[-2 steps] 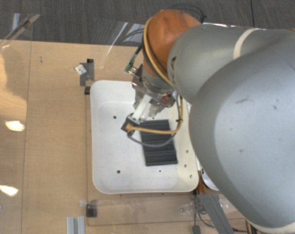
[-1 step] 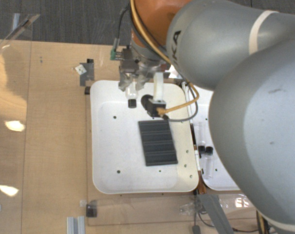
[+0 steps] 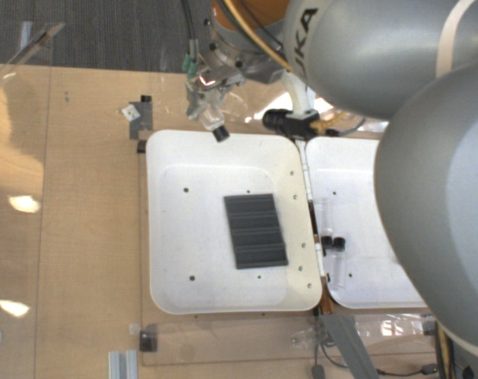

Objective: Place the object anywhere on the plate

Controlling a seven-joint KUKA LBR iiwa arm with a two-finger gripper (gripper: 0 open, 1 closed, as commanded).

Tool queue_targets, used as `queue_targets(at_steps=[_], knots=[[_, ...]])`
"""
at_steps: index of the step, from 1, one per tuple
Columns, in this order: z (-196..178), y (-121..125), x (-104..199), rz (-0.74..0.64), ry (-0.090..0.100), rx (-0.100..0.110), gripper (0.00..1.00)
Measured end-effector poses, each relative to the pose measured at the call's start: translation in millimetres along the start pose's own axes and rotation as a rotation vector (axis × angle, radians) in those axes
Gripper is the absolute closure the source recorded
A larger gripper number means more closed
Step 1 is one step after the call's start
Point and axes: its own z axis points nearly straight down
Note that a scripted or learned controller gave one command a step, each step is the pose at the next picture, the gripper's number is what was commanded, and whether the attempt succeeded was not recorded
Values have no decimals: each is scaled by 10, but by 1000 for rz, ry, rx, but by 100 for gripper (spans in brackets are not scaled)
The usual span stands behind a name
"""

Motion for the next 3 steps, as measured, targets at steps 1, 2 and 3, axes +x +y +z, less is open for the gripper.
queue_targets(at_steps=[1, 2, 3], knots=[[240, -355, 249, 117, 2, 2, 100], [547, 53, 44, 154, 1, 4, 100], [1259, -778, 333, 3, 2, 2, 100]])
